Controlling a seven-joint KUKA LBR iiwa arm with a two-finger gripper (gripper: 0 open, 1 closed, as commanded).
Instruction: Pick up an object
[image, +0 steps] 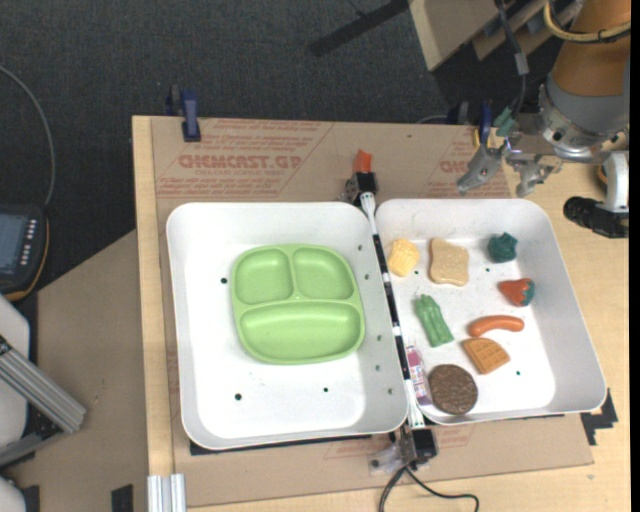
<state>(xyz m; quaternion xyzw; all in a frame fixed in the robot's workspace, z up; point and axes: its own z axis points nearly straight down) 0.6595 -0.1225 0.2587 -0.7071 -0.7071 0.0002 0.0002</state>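
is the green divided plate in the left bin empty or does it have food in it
Empty. The green three-compartment plastic plate shows bare green in every section; the toy foods all lie in the right white bin.

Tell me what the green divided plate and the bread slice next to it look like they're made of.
Green divided plate: likely molded plastic, smooth with a soft sheen on its rims. Bread slice: probably toy plastic or foam, matte tan with even edges; can't tell which.

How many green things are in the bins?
3. A green divided plate lies in the left bin. In the right bin, a green bean pod lies near the middle and a dark green piece near the top right.
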